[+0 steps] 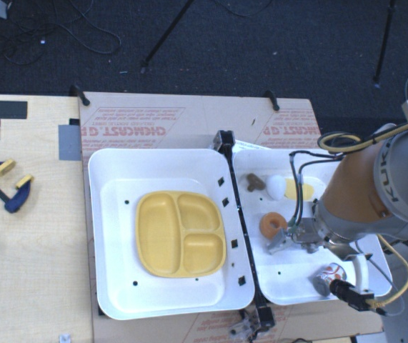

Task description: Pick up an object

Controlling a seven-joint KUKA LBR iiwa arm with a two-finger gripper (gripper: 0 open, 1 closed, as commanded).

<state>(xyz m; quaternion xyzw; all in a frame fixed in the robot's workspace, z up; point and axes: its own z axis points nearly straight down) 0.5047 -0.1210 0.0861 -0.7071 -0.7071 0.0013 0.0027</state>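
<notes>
The counter [32,263] carries two shallow white bins side by side on a cardboard sheet; the left bin [111,191] contains a yellow divided tray [181,233]; the right bin [289,291] contains the loose candidate objects. The arm [361,191] enters from the right and bends low over the right bin; its claw [281,241] sits just beside and below an orange ring-shaped object [272,224], close enough that contact cannot be ruled out; whether the claw is released or clenched cannot be told at this angle, and nothing is visibly between its tips. Other items lie apart: a brown piece [254,183] and a white-and-yellow item [289,188] near the bin's far wall; a small silvery wrapped item [329,277] near its front corner. Judged step: approach to grasp, pickup not yet achieved. The next move calls for centring on the ring, closing firmly, then lifting straight up.
</notes>
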